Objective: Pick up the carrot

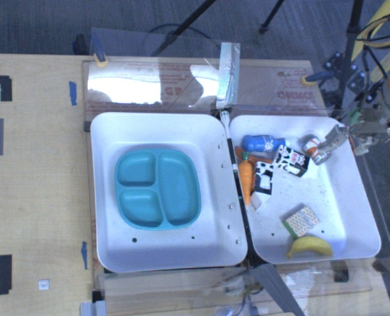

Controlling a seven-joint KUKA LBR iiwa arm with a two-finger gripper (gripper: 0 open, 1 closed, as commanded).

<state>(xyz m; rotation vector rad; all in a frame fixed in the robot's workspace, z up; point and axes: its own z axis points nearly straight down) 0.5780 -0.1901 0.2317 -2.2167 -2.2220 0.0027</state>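
Observation:
The carrot is orange with a green top and lies lengthwise along the left wall of the right bin. Its lower end touches a black-and-white patterned object. My gripper hangs over the right bin's upper right corner, far to the right of the carrot, close to a small white and orange item. Whether anything is in the gripper is hidden at this angle.
A blue can lies just above the carrot. A green-edged sponge and a banana sit near the right bin's front. The left bin holds a teal divided plate.

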